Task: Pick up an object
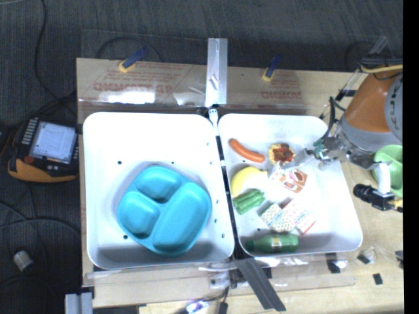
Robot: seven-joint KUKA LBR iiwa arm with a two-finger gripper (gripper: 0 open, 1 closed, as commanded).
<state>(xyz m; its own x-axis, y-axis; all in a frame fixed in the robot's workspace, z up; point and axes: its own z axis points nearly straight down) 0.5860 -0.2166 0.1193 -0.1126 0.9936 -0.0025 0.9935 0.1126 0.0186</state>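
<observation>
Starting at the far left, there's a handheld pendant (46, 148) with a lit screen lying on the dark floor off the table (157, 77). Then the left bin (105, 136), which has a blue divided plate (165, 208) sitting in it, three compartments, tipped a bit toward the bin's front right. A metal bracket (217, 70) stands at the back where the two bins meet.

The right bin (334, 221) has all the small stuff: a toy hot dog (246, 150) near the back, a yellow lemon-looking piece (243, 178) with a green pepper-ish thing (249, 200) touching its front edge, a little pizza-like round (281, 153), a red and white packet (292, 178), a speckled packet (285, 217) and a dark green cucumber (272, 243) along the front wall.

The end effector (325, 152) sits over the right bin's back right corner, well apart from the toys, nothing visibly held. Can't tell how wide it's open. The orange band (368, 106) is just behind it, and something light green (387, 162) sits at the far right.
</observation>
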